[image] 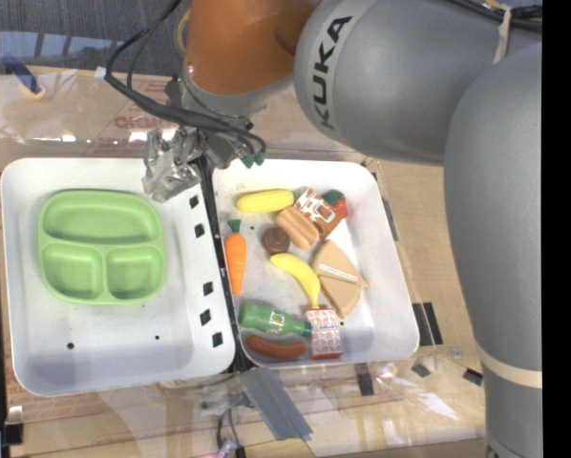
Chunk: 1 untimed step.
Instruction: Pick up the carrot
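A: Camera view: where is the carrot [236, 263]?
B: Centre of frame, at the right bin's [392, 284] left edge. The gripper [171, 172] hovers upper left of it, its grasp indiscernible. Approach step; next, descend onto the carrot.

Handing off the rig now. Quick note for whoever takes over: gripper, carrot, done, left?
Gripper: over the inner top corner of the left bin, nothing visibly held.
Carrot: lying in the right bin against its left wall, green top toward the far side, below the corn.
Done: no pick yet.
Left: move across the divider, descend on the carrot, grasp, lift.
Green tray sits in the left bin.
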Available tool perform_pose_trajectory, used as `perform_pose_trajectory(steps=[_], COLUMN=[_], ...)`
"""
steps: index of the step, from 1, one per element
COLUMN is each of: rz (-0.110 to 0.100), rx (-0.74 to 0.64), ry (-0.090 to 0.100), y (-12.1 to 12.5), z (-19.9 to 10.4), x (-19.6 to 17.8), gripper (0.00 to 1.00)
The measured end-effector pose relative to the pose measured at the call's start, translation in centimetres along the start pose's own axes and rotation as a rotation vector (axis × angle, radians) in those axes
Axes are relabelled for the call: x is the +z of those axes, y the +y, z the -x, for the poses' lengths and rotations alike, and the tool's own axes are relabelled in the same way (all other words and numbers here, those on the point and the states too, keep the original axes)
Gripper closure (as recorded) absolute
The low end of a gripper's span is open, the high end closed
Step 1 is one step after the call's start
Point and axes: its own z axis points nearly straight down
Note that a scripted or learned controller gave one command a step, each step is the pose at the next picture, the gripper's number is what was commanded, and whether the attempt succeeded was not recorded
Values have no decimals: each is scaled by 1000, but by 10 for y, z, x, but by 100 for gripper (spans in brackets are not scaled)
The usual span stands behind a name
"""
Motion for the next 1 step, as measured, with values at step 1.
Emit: perform_pose_trajectory(steps=[1], rz=[1], rx=[-78], ry=[0], y=[68], z=[-19], x=[15], gripper=[100])
